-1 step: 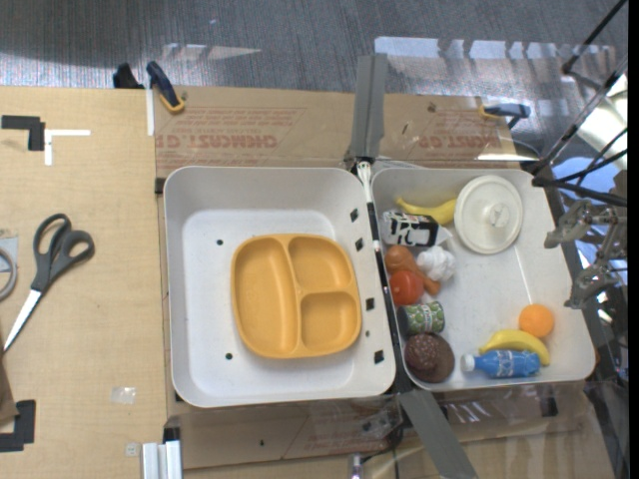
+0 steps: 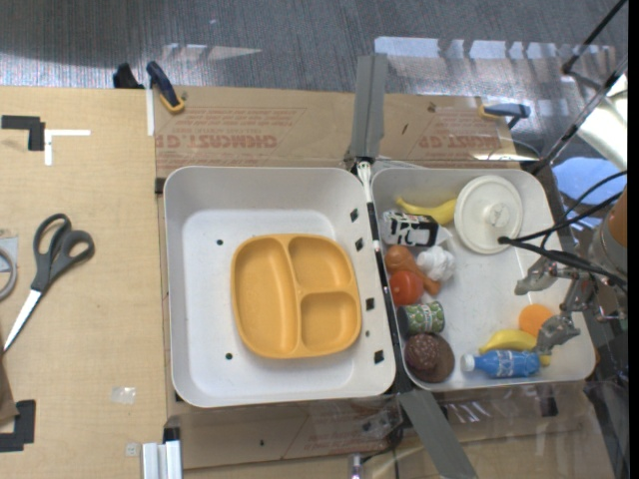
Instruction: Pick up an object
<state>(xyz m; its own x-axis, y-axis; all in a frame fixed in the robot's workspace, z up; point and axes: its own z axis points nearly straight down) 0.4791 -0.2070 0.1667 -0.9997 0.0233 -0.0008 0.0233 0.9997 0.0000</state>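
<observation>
Orange round fruit (image 2: 535,318) sits beside my gripper (image 2: 547,307), wedged against the yellow banana (image 2: 507,340). My fingers are spread wide, holding nothing; closing here, I judge they could clip the banana and skid off.

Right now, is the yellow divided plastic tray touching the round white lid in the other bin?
Apart. The camera view shows the yellow divided plastic tray alone in the left bin, the round white lid in the right bin, bin walls between.

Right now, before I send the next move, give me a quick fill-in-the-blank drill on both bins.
1. The yellow divided tray lies in the ____ bin.
2. The tray has ____ compartments.
3. The blue bottle lies on its ____.
4. The claw hangs over the ____ bin.

Missing words: left; three; side; right
</observation>
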